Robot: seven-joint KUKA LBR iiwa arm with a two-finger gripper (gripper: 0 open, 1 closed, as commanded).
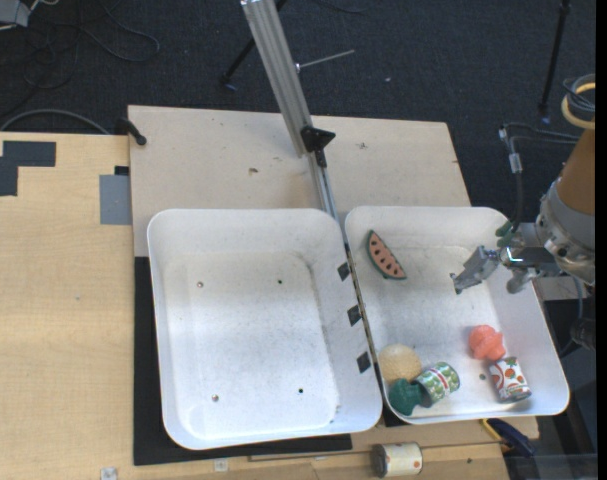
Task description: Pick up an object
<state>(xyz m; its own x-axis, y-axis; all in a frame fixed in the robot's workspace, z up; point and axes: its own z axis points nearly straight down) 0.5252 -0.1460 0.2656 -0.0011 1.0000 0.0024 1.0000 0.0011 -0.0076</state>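
**The arm is still choosing a toy**

Closest to me, along the near edge of the right white bin, sit a dark green lumpy toy, a green-and-white little can and a red-and-white little can. Just behind them are a fuzzy tan ball and a soft orange-red lump. Farther back lies a red watermelon slice.

The gripper hangs over the bin's far right part, spread apart, with nothing in it. I think it must go down over one toy, maybe the orange-red lump, then squeeze. The left white bin is beside it.
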